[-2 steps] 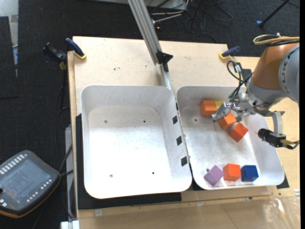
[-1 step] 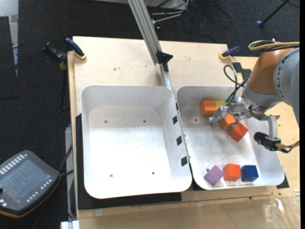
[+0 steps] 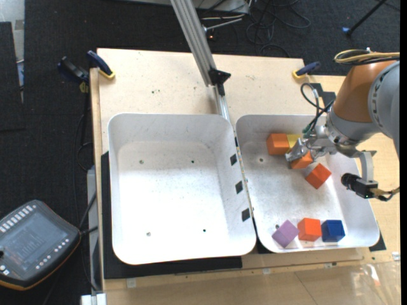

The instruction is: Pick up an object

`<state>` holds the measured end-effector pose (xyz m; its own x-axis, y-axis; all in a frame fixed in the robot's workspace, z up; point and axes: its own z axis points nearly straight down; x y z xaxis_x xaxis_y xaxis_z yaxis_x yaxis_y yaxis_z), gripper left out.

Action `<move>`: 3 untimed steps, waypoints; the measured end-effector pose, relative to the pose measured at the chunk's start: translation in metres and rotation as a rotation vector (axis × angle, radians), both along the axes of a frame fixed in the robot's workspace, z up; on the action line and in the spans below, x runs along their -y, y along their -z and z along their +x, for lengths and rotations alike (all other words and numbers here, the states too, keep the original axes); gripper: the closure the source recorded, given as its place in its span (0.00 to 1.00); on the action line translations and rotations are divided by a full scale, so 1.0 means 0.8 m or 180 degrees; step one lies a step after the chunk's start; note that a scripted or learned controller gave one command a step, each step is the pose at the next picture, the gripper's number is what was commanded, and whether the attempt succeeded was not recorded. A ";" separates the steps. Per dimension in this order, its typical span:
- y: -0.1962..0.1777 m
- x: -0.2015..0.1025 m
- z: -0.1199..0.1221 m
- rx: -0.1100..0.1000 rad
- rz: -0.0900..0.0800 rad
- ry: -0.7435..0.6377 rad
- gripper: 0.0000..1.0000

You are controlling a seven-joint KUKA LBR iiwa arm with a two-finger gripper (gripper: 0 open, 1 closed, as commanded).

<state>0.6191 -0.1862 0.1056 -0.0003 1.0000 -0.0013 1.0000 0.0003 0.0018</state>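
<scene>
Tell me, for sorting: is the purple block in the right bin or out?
In. The purple block lies inside the right bin, beside an orange block.

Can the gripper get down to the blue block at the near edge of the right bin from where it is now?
Probably yes: blue block lies uncovered, though an orange block touches its left side and the bin wall crowds it.

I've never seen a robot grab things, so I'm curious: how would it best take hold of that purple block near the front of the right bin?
Probably from straight above, closing on the purple block's two free sides, far and near. An orange block crowds its right face.
</scene>
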 end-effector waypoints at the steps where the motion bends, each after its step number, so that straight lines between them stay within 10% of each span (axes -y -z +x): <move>1: -0.056 0.007 0.006 0.0012 -0.0003 0.0000 1.00; 3: -0.179 0.019 0.006 0.0013 -0.0005 0.0000 1.00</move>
